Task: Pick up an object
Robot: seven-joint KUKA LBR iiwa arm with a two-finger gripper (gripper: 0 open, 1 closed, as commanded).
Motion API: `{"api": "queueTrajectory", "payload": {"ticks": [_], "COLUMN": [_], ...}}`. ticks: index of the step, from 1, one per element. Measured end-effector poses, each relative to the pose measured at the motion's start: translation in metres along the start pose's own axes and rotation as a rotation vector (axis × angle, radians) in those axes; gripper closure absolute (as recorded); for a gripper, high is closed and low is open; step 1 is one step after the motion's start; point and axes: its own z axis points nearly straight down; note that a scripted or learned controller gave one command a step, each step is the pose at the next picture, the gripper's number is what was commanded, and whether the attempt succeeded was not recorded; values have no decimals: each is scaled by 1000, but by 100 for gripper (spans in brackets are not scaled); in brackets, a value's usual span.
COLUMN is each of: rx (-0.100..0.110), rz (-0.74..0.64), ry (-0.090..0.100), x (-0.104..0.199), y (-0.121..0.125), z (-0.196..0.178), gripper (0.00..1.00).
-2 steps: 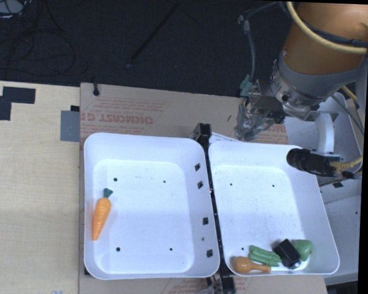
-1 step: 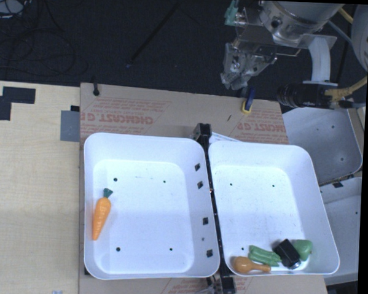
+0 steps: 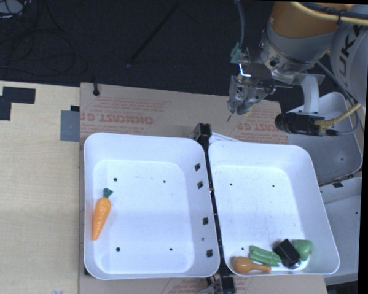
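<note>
We log the gripper (image 3: 241, 103) raised beyond the right bin (image 3: 266, 160), grasp not yet begun; its opening we cannot tell. Left bin (image 3: 141, 148): one plastic carrot (image 3: 101, 214). Right bin, near corner: green pod (image 3: 264, 256), black block (image 3: 287, 252), tan pear-shape (image 3: 250, 265), clustered. Next we judge a descent onto one.

Orange carrot (image 3: 100, 216), white bins (image 3: 144, 148)

The arm (image 3: 307, 27) is cut off by the top and right edges, so just its wrist end shows. The gripper (image 3: 240, 103) is small and dark; its fingers cannot be made out. In the right bin (image 3: 319, 199), a black object (image 3: 287, 252) covers part of a green item (image 3: 302, 247). Their kinds are unclear.
</note>
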Motion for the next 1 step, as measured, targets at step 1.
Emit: {"api": "queueTrajectory", "payload": {"ticks": [1], "rx": [-11], "rz": [-10], "ry": [3], "x": [51], "y": [5], "z": [-35], "gripper": [100]}}
